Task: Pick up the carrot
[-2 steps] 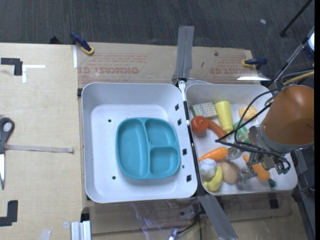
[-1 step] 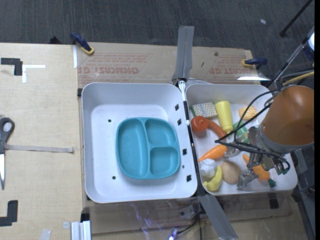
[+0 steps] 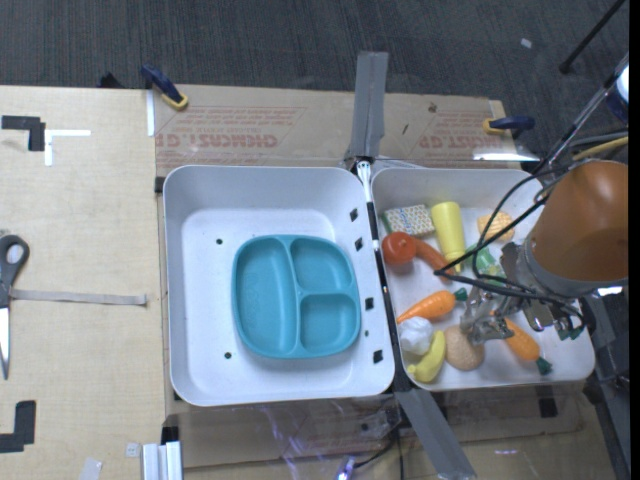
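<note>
An orange carrot (image 3: 427, 306) lies at a slant in the left half of the right bin (image 3: 470, 173), with its leafy end pointing up and right. A second orange carrot-like piece (image 3: 522, 344) with a green tip rests near the bin's front right corner. My gripper (image 3: 484, 322) hangs low over the bin between these two pieces, just right of the first carrot and above a round tan item (image 3: 463, 350). The grey arm with its orange band (image 3: 590, 218) covers the bin's right side.
Around the carrot lie a red ladle-shaped toy (image 3: 402, 249), a yellow cylinder (image 3: 447, 230), a patterned block (image 3: 408, 218), a white garlic (image 3: 416, 339) and a yellow banana (image 3: 430, 366). The left bin (image 3: 190, 268) holds a teal divided plate (image 3: 297, 296). Scissors (image 3: 8, 268) lie far left.
</note>
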### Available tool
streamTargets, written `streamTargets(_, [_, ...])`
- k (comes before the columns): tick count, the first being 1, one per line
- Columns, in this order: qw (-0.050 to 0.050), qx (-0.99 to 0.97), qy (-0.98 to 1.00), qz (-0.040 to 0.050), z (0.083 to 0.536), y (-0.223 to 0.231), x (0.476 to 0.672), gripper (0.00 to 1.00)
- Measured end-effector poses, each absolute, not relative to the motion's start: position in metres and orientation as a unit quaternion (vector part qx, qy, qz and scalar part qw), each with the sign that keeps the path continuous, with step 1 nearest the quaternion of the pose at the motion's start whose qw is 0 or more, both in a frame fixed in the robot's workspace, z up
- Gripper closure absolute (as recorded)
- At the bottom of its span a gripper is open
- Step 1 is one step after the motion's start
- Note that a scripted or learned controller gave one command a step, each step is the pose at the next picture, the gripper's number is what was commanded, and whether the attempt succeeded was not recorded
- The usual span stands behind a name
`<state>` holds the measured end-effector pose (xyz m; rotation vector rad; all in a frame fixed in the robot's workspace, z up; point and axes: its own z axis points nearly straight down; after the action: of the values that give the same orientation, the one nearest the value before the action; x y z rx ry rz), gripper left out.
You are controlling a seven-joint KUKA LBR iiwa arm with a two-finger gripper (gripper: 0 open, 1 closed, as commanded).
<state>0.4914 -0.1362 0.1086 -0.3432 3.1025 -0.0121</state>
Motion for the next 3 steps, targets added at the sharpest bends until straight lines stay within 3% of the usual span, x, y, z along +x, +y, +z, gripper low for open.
streamTargets(1, [0.006, -0.11, 0.994, -0.0019, 0.105, -0.135, 0.489, 0.0])
streamTargets(2, [0.005, -0.13, 0.992, -0.0029, 0.098, -0.119, 0.491, 0.0])
streamTargets(3, [0.003, -0.216, 0.976, -0.0007, 0.093, -0.174, 0.487, 0.0])
